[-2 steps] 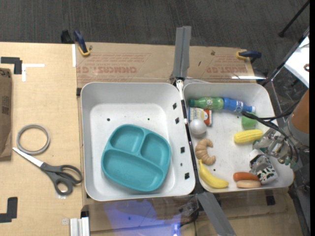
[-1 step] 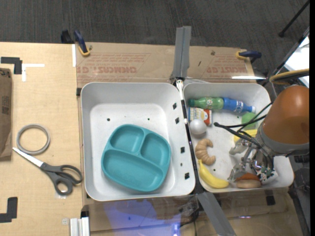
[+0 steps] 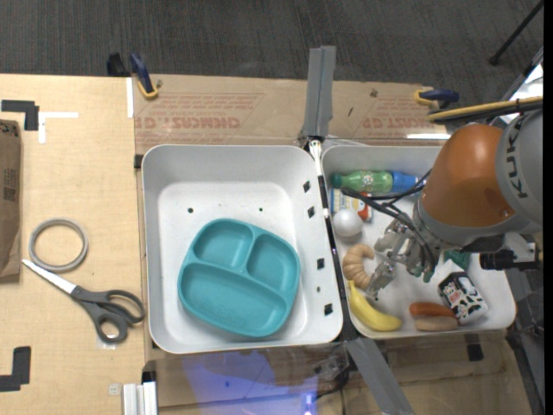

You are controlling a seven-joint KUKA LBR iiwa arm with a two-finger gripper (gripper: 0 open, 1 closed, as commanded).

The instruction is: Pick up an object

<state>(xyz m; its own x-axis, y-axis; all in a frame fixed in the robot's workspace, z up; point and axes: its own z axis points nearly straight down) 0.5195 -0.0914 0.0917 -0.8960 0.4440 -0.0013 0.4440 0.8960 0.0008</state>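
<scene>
My gripper [image 3: 383, 273] hangs low in the right bin [image 3: 406, 331], under the arm's orange band [image 3: 467, 180]. It sits just right of a tan croissant [image 3: 356, 261] and above a yellow banana [image 3: 373, 311]. Whether it touches the croissant is unclear. Around it lie a white ball [image 3: 347, 223], a green and blue bottle [image 3: 373, 181], a reddish sausage [image 3: 434, 316] and a small black-and-white patterned pack [image 3: 458, 294]. The arm hides the bin's right middle part.
The left bin [image 3: 173, 188] holds a teal divided plate [image 3: 239, 277]. On the wooden bench to the left lie grey-handled scissors [image 3: 91, 301] and a tape roll [image 3: 59, 245]. A grey bar [image 3: 320, 93] runs back between the bins.
</scene>
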